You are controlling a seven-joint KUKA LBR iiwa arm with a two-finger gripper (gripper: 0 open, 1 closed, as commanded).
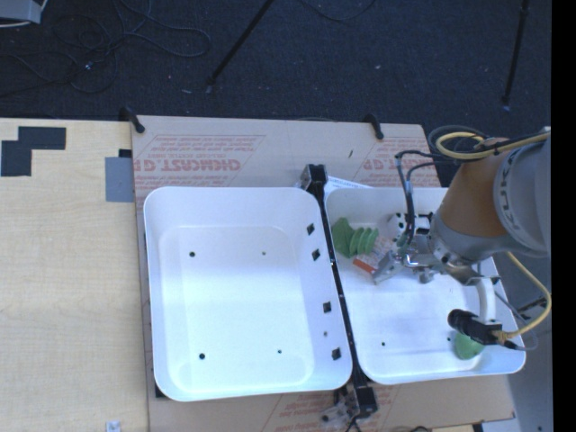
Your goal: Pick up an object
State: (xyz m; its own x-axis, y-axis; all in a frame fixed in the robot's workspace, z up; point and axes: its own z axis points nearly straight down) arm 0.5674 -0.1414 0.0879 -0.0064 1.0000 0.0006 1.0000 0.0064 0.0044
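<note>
The robot's metal hand (389, 266) reaches low into the right white plastic bin (423, 372), right by a small orange thing (364, 265) and a green ridged toy (354, 238), probably to grab one. I cannot tell if it is open.

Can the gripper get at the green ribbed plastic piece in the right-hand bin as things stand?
Probably yes. The green ribbed plastic piece lies uncovered near the right-hand bin's left wall, and the gripper sits just beside it. The wall and the small orange object nearby may crowd the approach.

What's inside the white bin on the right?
In the right bin: a green ridged object, a small orange piece, and a green object near the corner. The arm covers part of the bin, hiding anything beneath.
</note>
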